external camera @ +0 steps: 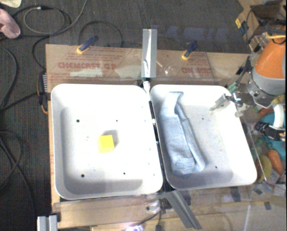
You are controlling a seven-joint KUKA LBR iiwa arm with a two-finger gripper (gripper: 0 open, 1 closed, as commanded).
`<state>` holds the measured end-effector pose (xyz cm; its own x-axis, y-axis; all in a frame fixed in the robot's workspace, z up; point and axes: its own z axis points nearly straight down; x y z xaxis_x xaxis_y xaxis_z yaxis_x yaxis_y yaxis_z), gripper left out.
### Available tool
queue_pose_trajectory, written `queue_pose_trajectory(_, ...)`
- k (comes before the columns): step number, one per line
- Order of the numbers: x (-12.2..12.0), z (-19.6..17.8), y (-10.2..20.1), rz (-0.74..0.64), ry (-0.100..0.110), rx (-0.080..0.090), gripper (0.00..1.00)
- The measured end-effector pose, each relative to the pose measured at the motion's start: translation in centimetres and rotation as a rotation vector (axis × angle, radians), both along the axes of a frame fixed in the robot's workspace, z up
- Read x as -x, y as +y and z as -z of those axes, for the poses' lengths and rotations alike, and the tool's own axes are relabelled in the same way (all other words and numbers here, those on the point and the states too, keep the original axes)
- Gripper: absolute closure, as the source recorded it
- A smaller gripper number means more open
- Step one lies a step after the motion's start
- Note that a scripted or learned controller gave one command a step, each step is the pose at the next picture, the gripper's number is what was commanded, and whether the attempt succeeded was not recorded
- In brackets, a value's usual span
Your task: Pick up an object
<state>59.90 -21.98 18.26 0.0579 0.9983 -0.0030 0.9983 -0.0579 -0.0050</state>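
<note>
The tool (pixel 224 101), grip state unclear, should descend squarely over the nearby crumpled grey cloth (pixel 182 138).

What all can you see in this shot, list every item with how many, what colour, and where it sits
bins: two, white, side by side on the bench
block: one, yellow, near the middle of the left bin
cloth: one, pale grey-blue, lying lengthwise in the left half of the right bin
clamps: two, blue and yellow, on the far edge of the cardboard sheet
cardboard sheet: one, brown with red print, behind and under the bins
cables: several, black, on the floor at upper left
rag: one, pink, top left corner
arm: one, grey with an orange band, at the right edge
tool: one, metallic, above the upper right part of the right bin, apart from the cloth
</note>
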Motion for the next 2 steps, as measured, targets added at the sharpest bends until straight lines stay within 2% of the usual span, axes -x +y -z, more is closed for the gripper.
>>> queue_pose_trajectory(1,-6.9,2.5,9.6,0.034,0.000,-0.002,0.00)
queue_pose_trajectory(2,-5.2,-1.3,5.9,-0.048,-0.001,0.001,0.00)
